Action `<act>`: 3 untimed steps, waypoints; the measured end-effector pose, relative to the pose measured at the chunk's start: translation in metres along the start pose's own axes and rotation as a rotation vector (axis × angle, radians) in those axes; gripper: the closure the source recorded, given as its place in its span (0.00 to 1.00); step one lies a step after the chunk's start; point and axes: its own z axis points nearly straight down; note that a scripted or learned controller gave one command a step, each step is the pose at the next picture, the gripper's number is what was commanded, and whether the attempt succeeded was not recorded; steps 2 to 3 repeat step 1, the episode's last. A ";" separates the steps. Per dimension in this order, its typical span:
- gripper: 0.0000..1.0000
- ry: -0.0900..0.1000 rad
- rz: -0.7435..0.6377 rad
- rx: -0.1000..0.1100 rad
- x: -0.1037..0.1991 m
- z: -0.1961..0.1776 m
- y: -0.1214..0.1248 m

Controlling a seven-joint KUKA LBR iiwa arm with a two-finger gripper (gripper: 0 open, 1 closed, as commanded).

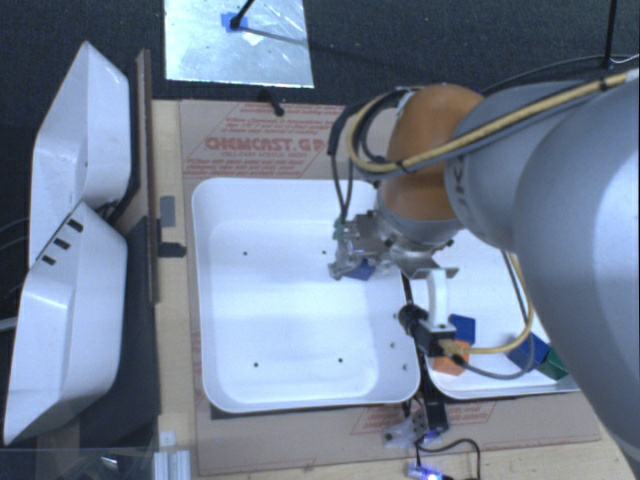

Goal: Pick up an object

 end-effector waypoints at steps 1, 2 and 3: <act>0.00 -0.002 0.007 -0.002 -0.004 -0.001 0.001; 0.00 -0.002 0.007 -0.002 -0.004 -0.001 0.001; 0.00 -0.002 0.007 -0.002 -0.004 -0.001 0.001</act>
